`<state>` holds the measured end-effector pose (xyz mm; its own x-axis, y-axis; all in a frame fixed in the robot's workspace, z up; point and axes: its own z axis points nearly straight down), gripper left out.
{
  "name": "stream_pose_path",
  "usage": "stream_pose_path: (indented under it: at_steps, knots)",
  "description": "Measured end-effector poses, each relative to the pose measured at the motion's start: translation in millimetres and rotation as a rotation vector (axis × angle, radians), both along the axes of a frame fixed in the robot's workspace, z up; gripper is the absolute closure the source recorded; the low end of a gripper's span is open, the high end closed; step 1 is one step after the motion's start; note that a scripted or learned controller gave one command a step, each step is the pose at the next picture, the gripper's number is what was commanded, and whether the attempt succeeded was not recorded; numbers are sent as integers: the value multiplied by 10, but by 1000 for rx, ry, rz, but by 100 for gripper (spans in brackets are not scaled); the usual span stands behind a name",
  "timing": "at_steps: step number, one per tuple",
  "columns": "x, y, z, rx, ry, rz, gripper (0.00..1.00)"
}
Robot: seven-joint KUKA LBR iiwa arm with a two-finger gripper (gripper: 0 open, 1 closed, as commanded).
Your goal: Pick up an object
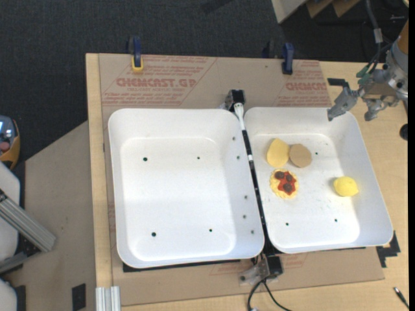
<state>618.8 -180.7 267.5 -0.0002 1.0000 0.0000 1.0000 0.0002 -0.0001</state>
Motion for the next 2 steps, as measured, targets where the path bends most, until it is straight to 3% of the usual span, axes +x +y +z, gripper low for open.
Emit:
stream_pose_path:
  at_steps: [1,2]
  knots:
    - [-290,-397,-1199,2,9,-4,0]
    - [-252,-383,-1020,-2,-4,-1,100]
